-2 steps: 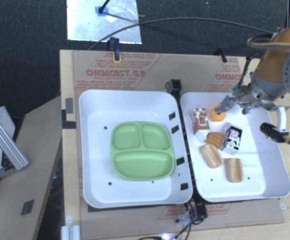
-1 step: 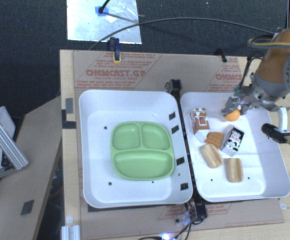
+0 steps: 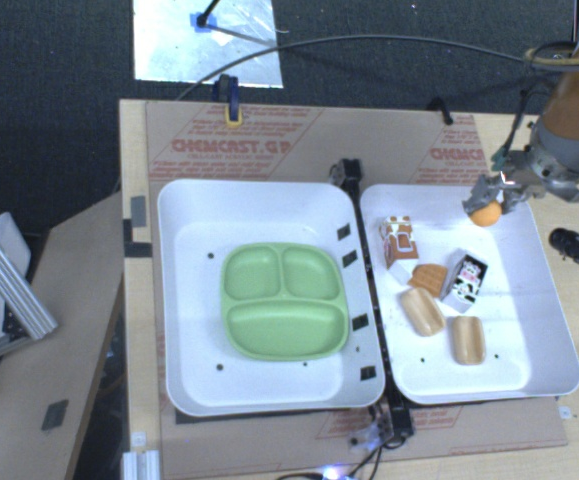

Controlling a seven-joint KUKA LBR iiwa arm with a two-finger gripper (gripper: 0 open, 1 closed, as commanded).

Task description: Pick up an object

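The gripper (image 3: 491, 200) squeezes a small orange ball (image 3: 486, 213) above the right bin's (image 3: 539, 363) back corner.

The bench (image 3: 269, 128) is viewed from one fixed camera above, angled downward at a slant; both white bins (image 3: 194, 218) are framed at moderate distance.
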